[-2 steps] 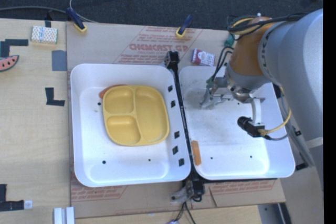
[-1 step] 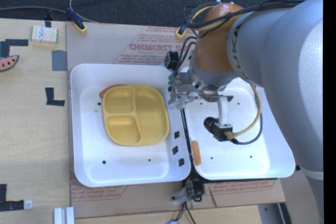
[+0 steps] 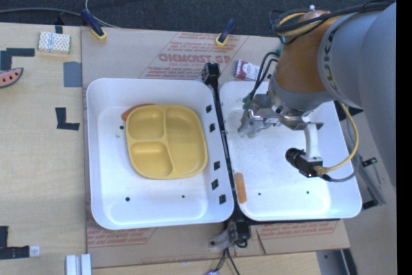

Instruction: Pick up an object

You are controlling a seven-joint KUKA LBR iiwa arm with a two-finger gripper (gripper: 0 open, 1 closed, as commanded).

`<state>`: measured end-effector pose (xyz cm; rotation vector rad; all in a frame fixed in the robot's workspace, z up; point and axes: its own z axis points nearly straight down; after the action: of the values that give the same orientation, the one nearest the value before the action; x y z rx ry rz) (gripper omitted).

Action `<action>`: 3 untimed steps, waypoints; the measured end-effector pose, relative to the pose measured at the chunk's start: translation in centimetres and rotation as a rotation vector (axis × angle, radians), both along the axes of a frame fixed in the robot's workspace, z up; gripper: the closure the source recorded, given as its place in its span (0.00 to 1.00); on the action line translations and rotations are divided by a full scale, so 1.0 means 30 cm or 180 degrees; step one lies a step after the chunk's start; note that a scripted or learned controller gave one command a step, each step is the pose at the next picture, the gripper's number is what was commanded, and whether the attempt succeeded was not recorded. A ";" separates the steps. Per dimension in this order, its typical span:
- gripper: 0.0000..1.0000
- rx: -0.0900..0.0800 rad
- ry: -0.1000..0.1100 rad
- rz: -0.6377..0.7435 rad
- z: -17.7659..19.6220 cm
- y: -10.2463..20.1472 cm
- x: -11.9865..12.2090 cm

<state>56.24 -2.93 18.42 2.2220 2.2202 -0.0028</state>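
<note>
yellow divided tray (image 3: 167,141) | flat | left bin (image 3: 103,203)

Off my bins, a small patterned sponge (image 3: 54,42) lies near the bench's (image 3: 38,158) far left corner, and a watermelon-slice toy (image 3: 9,77) sits at its left edge. Two yellow clamps (image 3: 225,31) pin the cardboard sheet's (image 3: 187,55) far edge, where a small printed packet (image 3: 245,69) rests.

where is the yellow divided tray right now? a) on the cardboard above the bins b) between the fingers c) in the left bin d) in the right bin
c: the yellow divided tray lies flat on the floor of the left bin, while the gripper is over the right bin, apart from the tray.
</note>
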 end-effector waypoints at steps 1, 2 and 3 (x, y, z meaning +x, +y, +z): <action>0.00 0.0004 0.0001 0.0003 0.000 0.003 0.000; 0.00 0.0001 -0.0006 0.0002 -0.326 -0.232 0.004; 1.00 -0.0004 -0.0013 0.0000 -0.295 -0.234 0.005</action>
<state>56.40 -9.94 9.58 2.2193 2.2177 0.0003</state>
